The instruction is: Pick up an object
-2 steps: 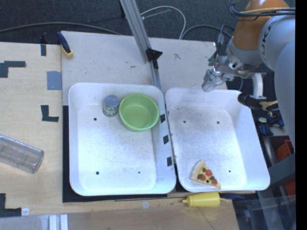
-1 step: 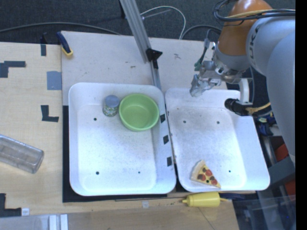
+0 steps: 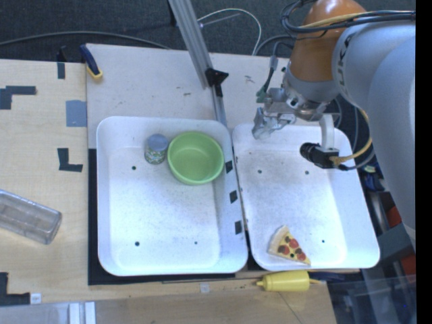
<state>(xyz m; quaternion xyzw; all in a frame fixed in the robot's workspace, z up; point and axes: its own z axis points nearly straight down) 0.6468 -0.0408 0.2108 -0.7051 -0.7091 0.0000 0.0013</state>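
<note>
The candidate objects lay in the two white bins. In the left bin [image 3: 115, 201], a green bowl [image 3: 196, 157] sat upright near the far edge, with a small grey-lidded jar [image 3: 156, 148] just beside it on its left. In the right bin [image 3: 337, 201], a pizza-slice toy [image 3: 289, 245] lay flat near the front edge. The gripper [image 3: 264, 125] was positioned above the far left corner of the right bin, well apart from the pizza-slice toy and from the bowl. Nothing was visible between its fingers; how far they stood apart could not be determined. Outside the bins, a yellow bottle [image 3: 287, 281] lay at the front edge of the bench, and a clear plastic container [image 3: 27, 216] rested on the wooden surface at far left.
</note>
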